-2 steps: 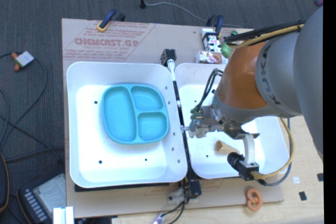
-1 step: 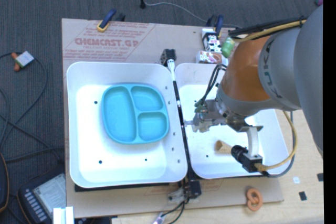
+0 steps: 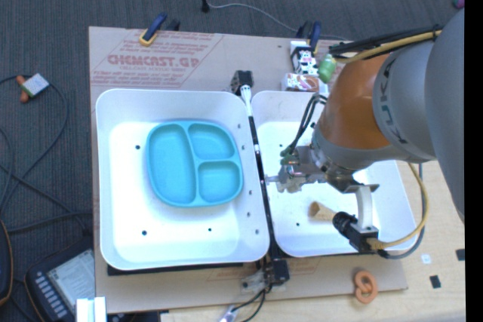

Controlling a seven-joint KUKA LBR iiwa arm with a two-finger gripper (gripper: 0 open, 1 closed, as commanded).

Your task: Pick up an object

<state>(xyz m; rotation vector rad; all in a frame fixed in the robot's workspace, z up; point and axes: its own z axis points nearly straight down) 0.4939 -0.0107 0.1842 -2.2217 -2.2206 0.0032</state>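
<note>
A small tan cone-shaped object [image 3: 320, 210] lies on the floor of the right white bin [image 3: 392, 185], toward its front. My gripper [image 3: 290, 173] hangs low over the left part of that bin, close to the divider between the bins. It is up and to the left of the tan object and apart from it. A light blue divided plate [image 3: 195, 164] lies flat in the left white bin [image 3: 121, 132]. The grey and orange arm [image 3: 370, 113] hides much of the right bin's back.
A black connector on a yellow cable [image 3: 353, 229] hangs near the right bin's front edge. An orange ring-shaped item [image 3: 365, 286] lies on the board outside the bins. Clamps and small boxes [image 3: 303, 64] stand behind the right bin.
</note>
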